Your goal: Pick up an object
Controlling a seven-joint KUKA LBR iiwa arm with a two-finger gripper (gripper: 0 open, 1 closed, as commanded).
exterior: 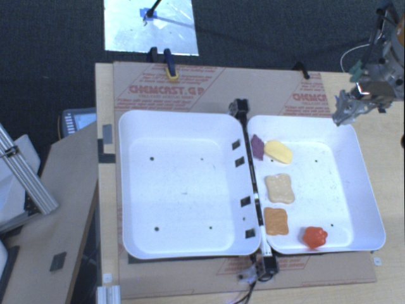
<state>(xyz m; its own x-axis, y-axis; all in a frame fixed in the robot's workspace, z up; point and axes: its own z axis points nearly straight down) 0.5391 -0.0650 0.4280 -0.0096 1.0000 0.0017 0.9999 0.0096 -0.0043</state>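
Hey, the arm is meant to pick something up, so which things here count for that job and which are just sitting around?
For the job:
claw, above the right bin's far corner
purple piece
yellow piece
beige piece
orange piece
red piece
right bin, holding all five pieces

Just lying about:
left bin
cardboard sheet
shiny plate
yellow clamp

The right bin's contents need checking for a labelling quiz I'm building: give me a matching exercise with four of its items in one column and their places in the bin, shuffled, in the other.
Column one:
1. yellow piece
2. purple piece
3. red piece
4. orange piece

Column two:
A. near edge of the right bin, out from the divider
B. far end, tight against the divider
C. near end, beside the divider
D. far end, just right of the purple one

Pairs: 1-D, 2-B, 3-A, 4-C
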